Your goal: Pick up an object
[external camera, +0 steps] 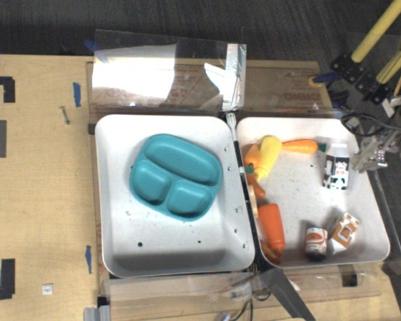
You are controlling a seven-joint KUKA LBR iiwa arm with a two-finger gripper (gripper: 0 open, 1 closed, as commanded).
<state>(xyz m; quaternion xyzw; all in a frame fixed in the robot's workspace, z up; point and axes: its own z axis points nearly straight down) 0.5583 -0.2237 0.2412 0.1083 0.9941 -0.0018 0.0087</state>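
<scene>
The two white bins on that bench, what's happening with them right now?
Nothing is being handled at this moment. The left bin holds a teal divided plate. The right bin holds small items: a yellow banana, two carrots, a small milk carton, a little can and an orange-and-white box. The arm's metal claw sits at the right bin's far right rim, touching none of them, so no object has been picked up yet.

The hand (377, 154) sits at the right edge among cables, too cluttered to make out its fingers. The yellow poles (386, 20) run off the top corner. Print on the small can (315, 241) is unreadable.
</scene>
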